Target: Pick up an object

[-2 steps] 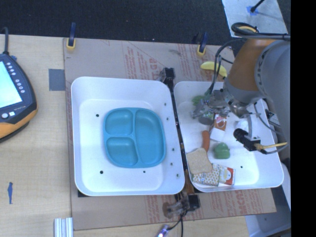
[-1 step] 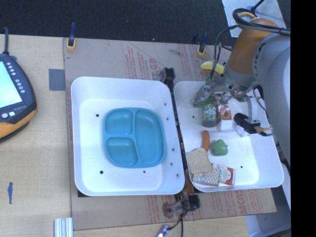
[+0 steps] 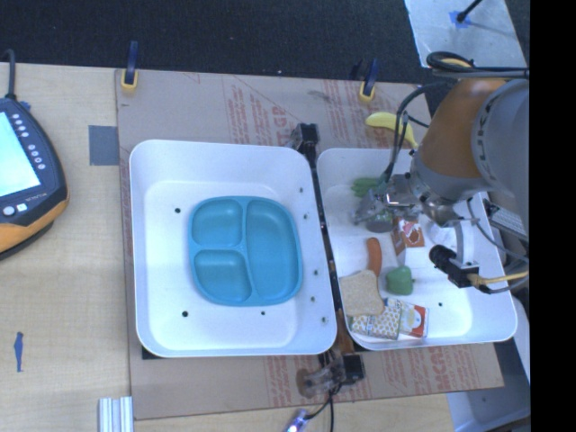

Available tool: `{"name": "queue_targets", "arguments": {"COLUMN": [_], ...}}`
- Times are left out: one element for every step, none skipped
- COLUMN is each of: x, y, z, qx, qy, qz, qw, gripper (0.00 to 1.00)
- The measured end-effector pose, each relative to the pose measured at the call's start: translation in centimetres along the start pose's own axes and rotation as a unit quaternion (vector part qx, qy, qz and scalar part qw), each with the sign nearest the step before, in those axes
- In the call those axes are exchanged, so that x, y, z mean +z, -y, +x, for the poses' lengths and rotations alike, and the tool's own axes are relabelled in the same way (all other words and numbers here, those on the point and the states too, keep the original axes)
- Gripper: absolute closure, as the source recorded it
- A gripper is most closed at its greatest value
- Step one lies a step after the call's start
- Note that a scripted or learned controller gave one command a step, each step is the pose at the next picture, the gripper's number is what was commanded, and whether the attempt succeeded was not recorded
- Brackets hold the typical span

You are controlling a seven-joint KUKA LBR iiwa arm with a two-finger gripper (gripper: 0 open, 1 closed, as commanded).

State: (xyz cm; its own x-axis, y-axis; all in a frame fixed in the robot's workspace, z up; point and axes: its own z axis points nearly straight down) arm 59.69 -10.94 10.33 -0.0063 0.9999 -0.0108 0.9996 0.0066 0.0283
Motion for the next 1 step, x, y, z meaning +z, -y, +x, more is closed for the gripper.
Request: {"name": "queue_targets", "arguments": {"x": [-1.55], "y": [-0.34], "z": [-0.33], "qx": [0.001], "qy": [0.001], "qz": [-0.004], "qw": [1.0000], "gripper": [1.00]}}
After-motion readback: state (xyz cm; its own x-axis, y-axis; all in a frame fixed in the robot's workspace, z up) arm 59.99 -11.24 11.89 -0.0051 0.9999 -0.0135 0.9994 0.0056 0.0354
